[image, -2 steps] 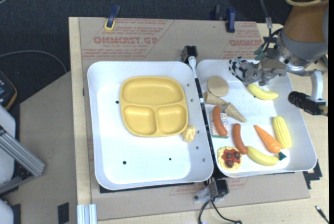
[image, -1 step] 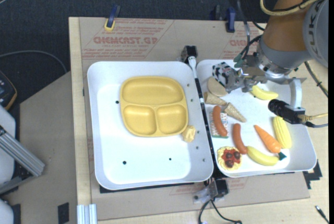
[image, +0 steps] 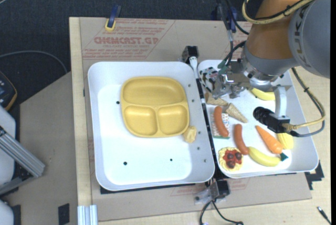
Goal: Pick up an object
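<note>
**Over the right bin, the arm stoops among toy food**

On the worktop [image: 157, 35] sit two white bins. The left bin [image: 105, 140] carries one yellow divided plate [image: 155, 105] and one small pale piece [image: 190, 135] beside it. The right bin [image: 304, 150] holds two sausages [image: 221, 121], one carrot [image: 270, 139], three bananas [image: 264, 156], one cone [image: 234, 111] and one small pizza [image: 232, 158]. The pincer [image: 227, 82] hangs low at that bin's far left corner; whether it is open, closed or gripping anything cannot be told.
</note>
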Available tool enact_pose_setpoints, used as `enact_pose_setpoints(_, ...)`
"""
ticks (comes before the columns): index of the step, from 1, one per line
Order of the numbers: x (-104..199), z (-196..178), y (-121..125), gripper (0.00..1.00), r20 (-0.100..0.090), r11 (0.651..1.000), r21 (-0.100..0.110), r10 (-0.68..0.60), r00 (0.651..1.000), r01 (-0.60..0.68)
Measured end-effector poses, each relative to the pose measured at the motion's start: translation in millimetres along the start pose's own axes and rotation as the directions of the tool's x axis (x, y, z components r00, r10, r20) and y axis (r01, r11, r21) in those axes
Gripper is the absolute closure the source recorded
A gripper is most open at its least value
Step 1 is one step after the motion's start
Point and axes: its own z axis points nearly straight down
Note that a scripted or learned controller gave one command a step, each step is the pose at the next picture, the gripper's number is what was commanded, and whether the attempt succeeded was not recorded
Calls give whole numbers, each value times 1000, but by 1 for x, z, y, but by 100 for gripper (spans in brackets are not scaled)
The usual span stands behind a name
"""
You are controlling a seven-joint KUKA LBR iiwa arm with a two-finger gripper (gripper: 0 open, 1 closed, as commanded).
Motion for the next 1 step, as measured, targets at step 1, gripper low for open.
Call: enact_pose_setpoints(1, 7, -22, -2, 100, 2, 1000, -7, 3, 1000, -3)
